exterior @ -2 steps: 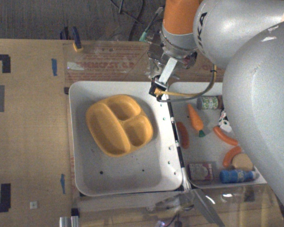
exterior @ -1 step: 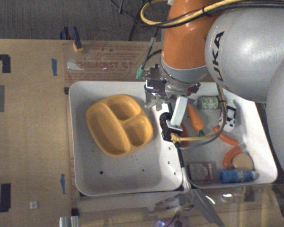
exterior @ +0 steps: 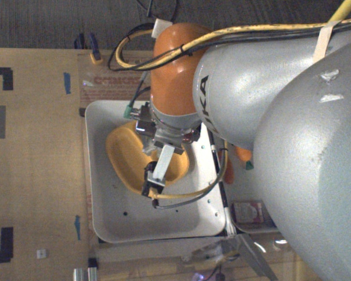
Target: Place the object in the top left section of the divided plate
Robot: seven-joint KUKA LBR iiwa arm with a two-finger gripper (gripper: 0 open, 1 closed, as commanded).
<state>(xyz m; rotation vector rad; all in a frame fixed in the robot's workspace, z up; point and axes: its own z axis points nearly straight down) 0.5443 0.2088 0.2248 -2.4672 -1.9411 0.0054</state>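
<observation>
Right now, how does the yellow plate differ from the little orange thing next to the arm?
The yellow plate is broad and shallow; the orange thing is small, with a green tip. The plate lies in the white bin; the orange thing lies beyond that bin's right wall. Both are partly hidden by the arm.

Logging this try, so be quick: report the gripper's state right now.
Gripper: open or closed cannot be told. It hangs over the yellow plate in the white bin, and no held object can be seen.
</observation>
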